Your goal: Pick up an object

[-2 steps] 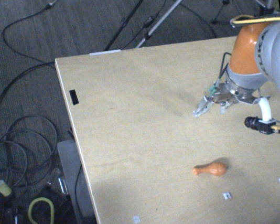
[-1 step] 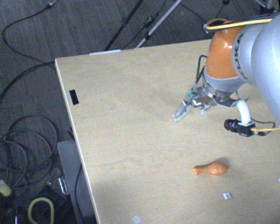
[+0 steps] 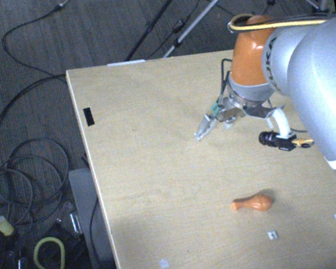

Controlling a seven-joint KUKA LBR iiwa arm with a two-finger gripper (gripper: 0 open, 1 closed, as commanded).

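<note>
An orange, gourd-shaped object [image 3: 253, 202] lies on its side on the tan bench surface [image 3: 157, 183], lower right of the middle, with its narrow end pointing left. My gripper [image 3: 204, 129] hangs above the bench at upper right and points down and to the left. It is well apart from the orange object, roughly a third of the bench's depth behind it. Nothing shows in the gripper. The grey arm with its orange band [image 3: 251, 59] covers the right side of the bench.
Small white markers [image 3: 272, 234] sit near the front right and a black mark [image 3: 88, 116] near the left edge. Beyond the bench's left edge, cables [image 3: 22, 180] and tools lie on the floor. Stand legs [image 3: 210, 2] cross behind the bench.
</note>
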